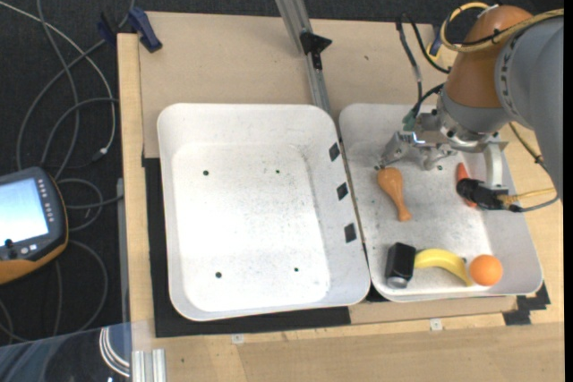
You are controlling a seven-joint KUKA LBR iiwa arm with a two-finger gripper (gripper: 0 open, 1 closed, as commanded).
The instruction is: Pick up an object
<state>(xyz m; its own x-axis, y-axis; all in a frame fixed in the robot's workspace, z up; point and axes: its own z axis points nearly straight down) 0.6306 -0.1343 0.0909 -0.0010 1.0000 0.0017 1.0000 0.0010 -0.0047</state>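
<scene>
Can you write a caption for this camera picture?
Robot gripper hovers over the right bin near a tan toy, banana and orange ball.

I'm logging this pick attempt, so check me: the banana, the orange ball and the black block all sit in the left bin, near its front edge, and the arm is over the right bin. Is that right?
Not quite. The camera view shows the banana, orange ball and black block in the right bin, near its front edge, not the left bin. The arm is over the right bin, as you said.

Arm (pixel 519 58) runs off the right edge; its wrist covers the right bin's (pixel 528 268) upper part. Pendant (pixel 27 224) is cut at left.
</scene>
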